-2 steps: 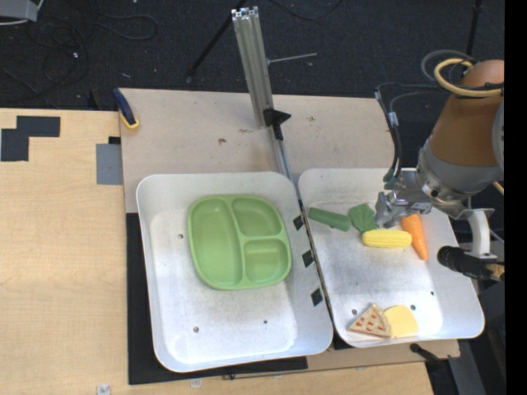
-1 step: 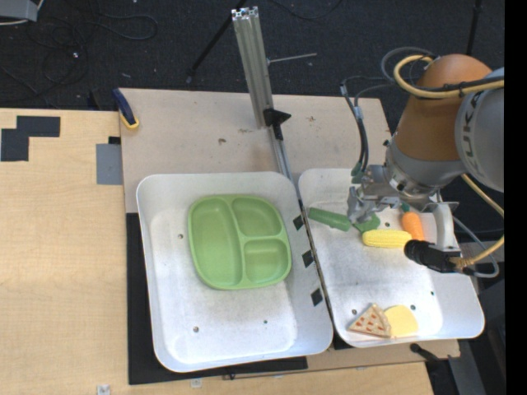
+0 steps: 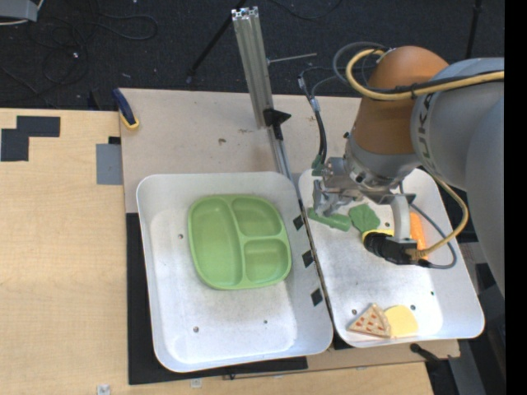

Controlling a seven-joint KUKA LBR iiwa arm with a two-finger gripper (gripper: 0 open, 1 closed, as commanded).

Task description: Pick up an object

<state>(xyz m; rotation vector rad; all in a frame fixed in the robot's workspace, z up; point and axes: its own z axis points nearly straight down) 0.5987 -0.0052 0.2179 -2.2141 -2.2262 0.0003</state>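
Pale wood bench (image 3: 58,245) fills the left, with dark floor beyond and a metal post (image 3: 254,64) rising behind the bins. Largest is the grey arm (image 3: 461,130), reaching in from the right. The left bin (image 3: 165,319) holds a green divided plate (image 3: 240,242). The right bin (image 3: 453,303) holds green pieces (image 3: 362,217), an orange piece (image 3: 417,229), and a pizza slice (image 3: 370,322) beside a yellow wedge (image 3: 402,321). The gripper (image 3: 332,206) sits low at the green pieces; whether it is open or shut I cannot tell.
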